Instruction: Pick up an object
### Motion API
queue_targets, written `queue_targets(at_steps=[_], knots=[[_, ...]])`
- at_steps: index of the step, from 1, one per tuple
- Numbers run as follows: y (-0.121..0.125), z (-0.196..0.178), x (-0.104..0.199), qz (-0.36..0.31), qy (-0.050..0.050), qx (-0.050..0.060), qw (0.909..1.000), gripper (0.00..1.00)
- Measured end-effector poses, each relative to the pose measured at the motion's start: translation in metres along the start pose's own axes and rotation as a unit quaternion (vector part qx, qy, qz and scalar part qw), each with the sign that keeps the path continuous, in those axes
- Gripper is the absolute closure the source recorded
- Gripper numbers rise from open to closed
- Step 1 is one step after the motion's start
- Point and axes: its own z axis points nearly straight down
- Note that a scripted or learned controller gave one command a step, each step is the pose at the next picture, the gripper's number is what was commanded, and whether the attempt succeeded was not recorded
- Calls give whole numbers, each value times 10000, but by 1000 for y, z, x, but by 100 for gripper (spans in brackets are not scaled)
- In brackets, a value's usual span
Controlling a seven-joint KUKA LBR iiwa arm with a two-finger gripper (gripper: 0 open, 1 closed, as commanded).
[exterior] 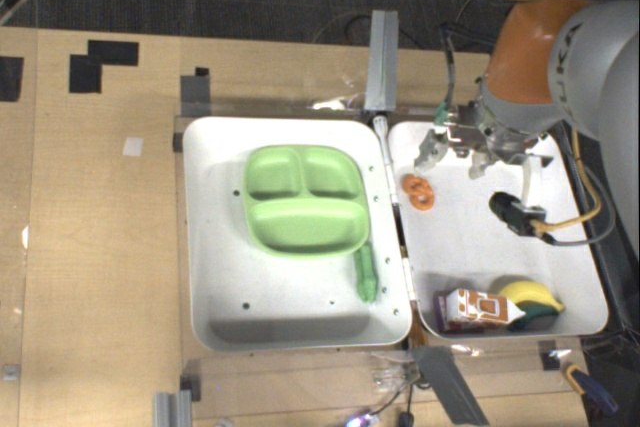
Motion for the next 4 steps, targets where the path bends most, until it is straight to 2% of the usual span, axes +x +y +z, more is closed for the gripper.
queue_targets(at_steps=[1, 2, 3, 4], knots=[[-56, 0, 25, -23, -1, 0, 10000, 0], [-81, -1, -30, -642, -1, -3, 9979, 0], [-43, 84, -55, 137, -1, 3, 9999, 0], [3, -2, -17, -760, -4, -19, 9971, 0]])
